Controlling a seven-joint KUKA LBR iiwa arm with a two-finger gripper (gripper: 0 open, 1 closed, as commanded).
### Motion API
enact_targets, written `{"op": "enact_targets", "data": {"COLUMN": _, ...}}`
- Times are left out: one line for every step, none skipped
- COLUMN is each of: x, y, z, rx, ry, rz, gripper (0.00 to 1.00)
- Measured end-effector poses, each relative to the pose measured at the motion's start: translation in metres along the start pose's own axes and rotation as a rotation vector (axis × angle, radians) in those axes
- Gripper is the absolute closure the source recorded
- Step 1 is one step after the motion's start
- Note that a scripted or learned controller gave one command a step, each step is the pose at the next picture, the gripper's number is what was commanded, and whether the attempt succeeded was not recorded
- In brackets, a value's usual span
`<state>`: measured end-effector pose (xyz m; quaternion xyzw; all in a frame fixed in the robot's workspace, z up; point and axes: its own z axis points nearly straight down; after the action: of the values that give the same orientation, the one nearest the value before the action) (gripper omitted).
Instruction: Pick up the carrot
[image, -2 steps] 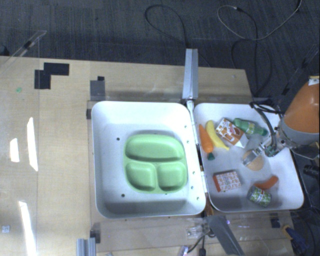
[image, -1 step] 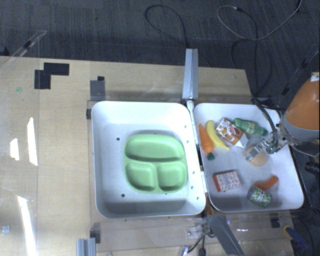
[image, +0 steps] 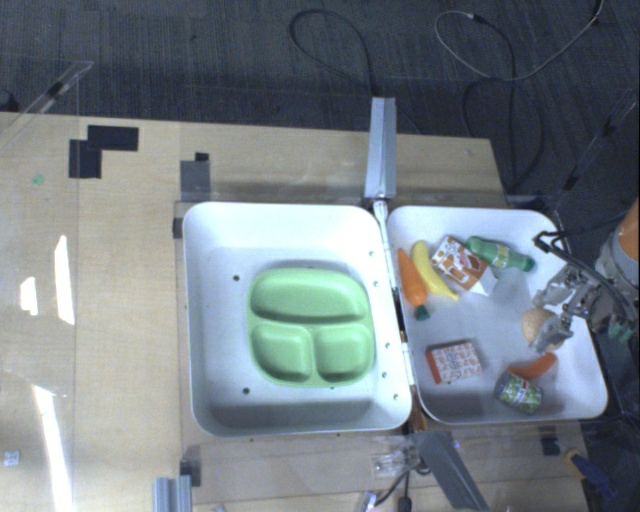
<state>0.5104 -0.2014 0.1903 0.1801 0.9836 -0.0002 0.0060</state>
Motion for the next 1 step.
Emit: {"op": "enact_targets", "data": {"x": 0.0049, "y": 0.0379, "z": 0.0318, "rx": 0.000, "ry": 0.007, "rz": 0.113, "gripper": 1.00}}
